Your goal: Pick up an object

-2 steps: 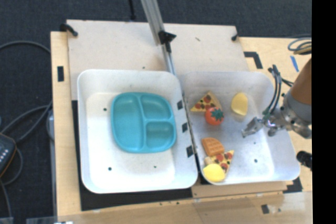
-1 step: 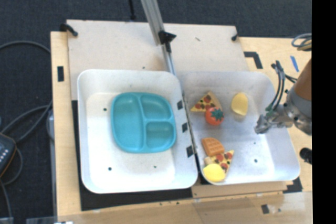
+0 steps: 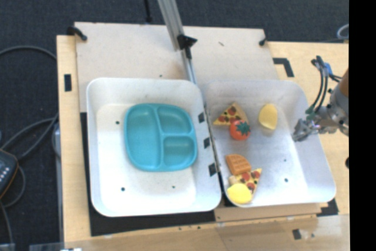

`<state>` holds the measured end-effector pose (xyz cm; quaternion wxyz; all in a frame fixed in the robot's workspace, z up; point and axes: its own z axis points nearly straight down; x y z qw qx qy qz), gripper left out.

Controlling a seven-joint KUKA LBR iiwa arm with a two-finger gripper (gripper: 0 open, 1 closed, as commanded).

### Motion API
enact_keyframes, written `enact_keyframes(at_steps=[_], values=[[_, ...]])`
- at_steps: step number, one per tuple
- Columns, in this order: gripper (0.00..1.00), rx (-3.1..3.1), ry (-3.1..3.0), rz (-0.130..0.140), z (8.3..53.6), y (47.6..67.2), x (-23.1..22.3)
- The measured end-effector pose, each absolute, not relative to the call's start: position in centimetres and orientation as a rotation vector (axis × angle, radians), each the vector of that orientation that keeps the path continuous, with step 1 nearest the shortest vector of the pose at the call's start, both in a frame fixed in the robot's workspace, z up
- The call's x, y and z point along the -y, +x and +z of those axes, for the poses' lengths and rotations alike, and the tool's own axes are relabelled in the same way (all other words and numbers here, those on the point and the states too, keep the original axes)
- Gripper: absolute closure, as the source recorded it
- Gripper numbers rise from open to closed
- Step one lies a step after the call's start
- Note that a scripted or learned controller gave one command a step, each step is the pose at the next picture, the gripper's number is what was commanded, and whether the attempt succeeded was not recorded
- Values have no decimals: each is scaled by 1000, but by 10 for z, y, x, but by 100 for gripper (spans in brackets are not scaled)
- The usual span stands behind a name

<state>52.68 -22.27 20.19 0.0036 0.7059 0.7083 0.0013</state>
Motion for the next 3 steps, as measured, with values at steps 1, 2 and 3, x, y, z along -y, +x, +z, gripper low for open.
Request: enact_keyframes(at_steps=[1,2,3], values=[[100,-2223,2215,2,208,528,224],[100,-2228,2209,6,219,545,165],[100,-2231,2210,5,232,561,107]])
